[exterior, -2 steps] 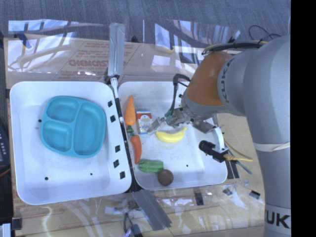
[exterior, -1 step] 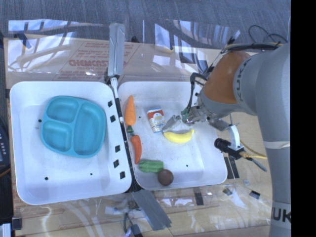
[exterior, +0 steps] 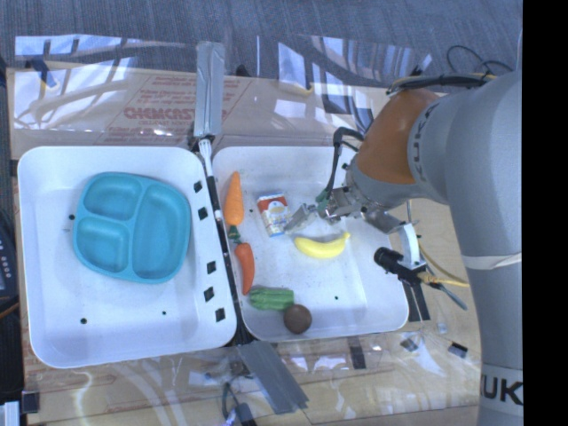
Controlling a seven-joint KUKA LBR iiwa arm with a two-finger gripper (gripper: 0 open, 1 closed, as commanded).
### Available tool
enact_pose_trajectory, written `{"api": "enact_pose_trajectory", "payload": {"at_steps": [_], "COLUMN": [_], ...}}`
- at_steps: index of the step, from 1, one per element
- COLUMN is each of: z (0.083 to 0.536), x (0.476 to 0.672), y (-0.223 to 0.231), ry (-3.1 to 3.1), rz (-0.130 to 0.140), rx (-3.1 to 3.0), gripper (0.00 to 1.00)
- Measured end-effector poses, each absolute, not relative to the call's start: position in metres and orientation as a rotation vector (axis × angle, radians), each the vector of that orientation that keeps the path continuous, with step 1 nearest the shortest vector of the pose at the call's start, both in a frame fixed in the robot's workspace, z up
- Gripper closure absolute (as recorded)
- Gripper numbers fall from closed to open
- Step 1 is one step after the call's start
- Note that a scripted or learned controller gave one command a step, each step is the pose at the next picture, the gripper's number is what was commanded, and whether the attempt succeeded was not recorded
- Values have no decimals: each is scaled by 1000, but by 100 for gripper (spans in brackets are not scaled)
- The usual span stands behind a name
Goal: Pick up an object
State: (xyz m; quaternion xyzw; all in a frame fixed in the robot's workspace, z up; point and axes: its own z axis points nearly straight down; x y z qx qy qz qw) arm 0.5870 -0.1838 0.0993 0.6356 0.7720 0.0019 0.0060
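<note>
In the right bin [exterior: 382, 302] lie a yellow banana [exterior: 321, 246], a small red-and-white carton [exterior: 273, 213], an orange carrot [exterior: 233, 199], a smaller orange-red carrot [exterior: 245, 266], a green cucumber [exterior: 271, 298] and a brown round fruit [exterior: 297, 319]. My gripper [exterior: 321, 211] hangs low over the bin's middle, just above the banana and right of the carton. It hides part of the bin floor beneath it. Nothing is seen held in it.
The left bin [exterior: 44, 309] holds a blue divided plate [exterior: 133, 226]. A ridge with black clips [exterior: 213, 238] separates the two bins. The grey arm with its orange band [exterior: 395, 140] covers the right bin's far right corner. Cables [exterior: 426, 278] lie past its right rim.
</note>
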Motion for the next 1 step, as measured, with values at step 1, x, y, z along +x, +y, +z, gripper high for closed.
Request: {"api": "enact_pose_trajectory", "payload": {"at_steps": [1], "z": [151], "x": [545], "y": [-172], "ry": [2301], "rz": [-3], "rx": [2145], "gripper": [0]}}
